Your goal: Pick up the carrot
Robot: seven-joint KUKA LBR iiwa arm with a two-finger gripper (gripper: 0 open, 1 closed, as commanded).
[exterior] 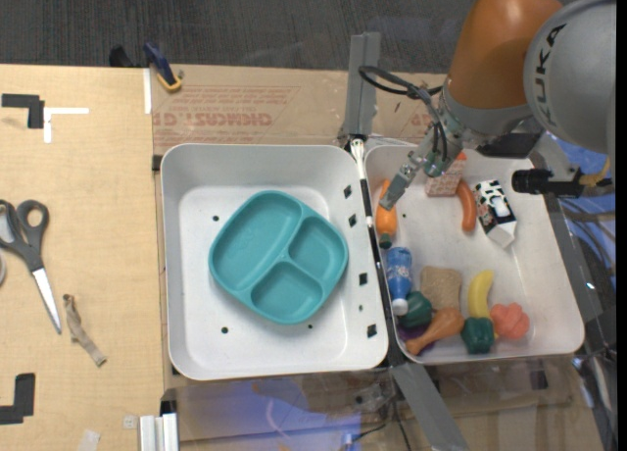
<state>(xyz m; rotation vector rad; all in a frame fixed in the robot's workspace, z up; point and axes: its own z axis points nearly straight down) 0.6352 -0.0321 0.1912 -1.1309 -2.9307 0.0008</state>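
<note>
You've got the end effector [400, 187] right above the carrot [387, 221], which lies at the right bin's [563, 273] left wall, long axis along it. Finger state: can't tell.

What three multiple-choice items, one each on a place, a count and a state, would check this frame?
1. The gripper hangs over:
A. the left bin
B. the right bin
C. the scissors

2. The plate has how many compartments?
A. two
B. three
C. five

3. The plate lies:
A. face up
B. upside down
C. on its edge

Key:
1 B, since the gripper is above the right bin's left part, by the wall between the bins.
2 B, since one long compartment and two smaller ones show.
3 A, since the hollows of its compartments face the camera.
</note>
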